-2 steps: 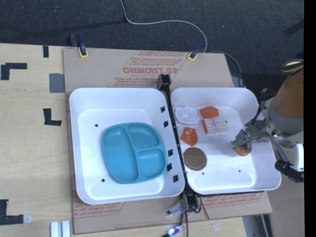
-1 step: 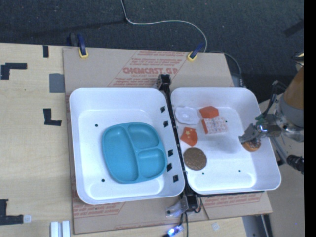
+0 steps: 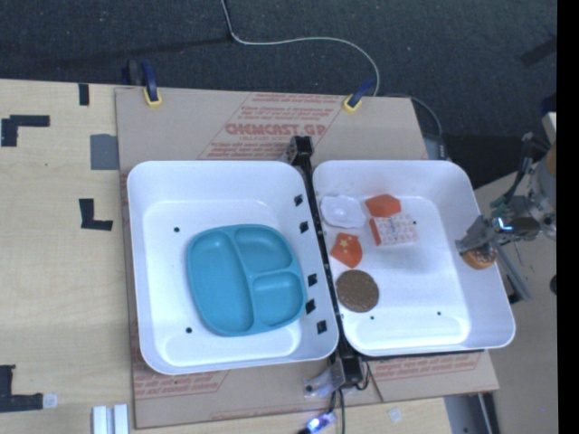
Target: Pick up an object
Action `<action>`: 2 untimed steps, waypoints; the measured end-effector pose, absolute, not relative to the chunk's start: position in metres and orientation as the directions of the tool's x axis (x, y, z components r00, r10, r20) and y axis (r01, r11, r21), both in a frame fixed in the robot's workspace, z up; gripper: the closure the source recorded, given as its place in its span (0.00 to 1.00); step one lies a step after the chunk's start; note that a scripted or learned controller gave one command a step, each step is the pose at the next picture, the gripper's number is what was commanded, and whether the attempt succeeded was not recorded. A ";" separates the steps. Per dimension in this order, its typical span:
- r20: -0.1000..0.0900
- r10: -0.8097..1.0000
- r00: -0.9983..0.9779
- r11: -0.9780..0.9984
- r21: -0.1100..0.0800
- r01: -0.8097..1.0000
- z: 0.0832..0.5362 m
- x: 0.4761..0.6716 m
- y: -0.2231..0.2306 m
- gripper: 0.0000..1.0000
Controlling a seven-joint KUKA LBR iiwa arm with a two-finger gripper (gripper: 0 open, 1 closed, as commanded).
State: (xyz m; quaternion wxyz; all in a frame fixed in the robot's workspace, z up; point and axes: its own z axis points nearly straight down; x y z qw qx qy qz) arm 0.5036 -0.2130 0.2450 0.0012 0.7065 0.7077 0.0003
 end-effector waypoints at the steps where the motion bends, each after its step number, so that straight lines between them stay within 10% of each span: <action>1: 0.002 1.000 -0.005 0.005 -0.004 1.000 0.234 0.501 -0.161 1.00; 2: 0.002 1.000 -0.007 0.007 -0.005 1.000 0.220 0.512 -0.107 1.00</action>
